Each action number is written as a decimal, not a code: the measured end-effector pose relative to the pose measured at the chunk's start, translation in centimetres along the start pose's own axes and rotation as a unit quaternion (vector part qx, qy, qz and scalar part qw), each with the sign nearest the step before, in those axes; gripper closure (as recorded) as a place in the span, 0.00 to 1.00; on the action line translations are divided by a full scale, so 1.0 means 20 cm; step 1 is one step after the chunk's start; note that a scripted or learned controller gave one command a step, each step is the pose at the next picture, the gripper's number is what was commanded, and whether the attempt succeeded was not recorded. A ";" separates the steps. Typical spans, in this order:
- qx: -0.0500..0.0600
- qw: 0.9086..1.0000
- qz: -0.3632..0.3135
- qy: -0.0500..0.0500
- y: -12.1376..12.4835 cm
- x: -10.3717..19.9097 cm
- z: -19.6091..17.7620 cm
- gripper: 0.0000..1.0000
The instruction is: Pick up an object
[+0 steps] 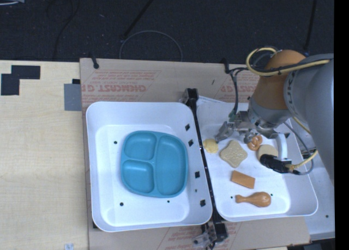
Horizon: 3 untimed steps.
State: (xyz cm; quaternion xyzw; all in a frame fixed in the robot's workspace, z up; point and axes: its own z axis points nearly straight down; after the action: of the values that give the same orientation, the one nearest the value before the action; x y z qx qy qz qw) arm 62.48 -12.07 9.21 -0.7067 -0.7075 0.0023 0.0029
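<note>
My gripper (235, 130) hangs low over the back part of the right bin (305, 202), under the orange-banded wrist. Just below it lies a tan waffle-like cracker (233, 153). A small yellow piece (210, 146) sits to the left, by the bin's divider. A small brown item (254, 142) and a beige round piece (267, 150) lie to the gripper's right, partly behind a black cable. Nearer the front are an orange block (242, 179) and a brown drumstick (254, 199). Nothing shows held in the gripper.
The left bin (101, 134) holds a blue divided plate (152, 163). A black clamp strip (197, 151) runs between the two bins. The arm's grey body (311, 102) and its cables cover the right bin's back right corner.
</note>
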 end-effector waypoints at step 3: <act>-0.006 1.000 0.000 -0.001 -0.02 -0.02 -0.63 1.00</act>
State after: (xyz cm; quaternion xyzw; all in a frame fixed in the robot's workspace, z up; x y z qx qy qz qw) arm 62.17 -12.43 21.72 -0.7068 -0.7074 -0.0013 -0.0019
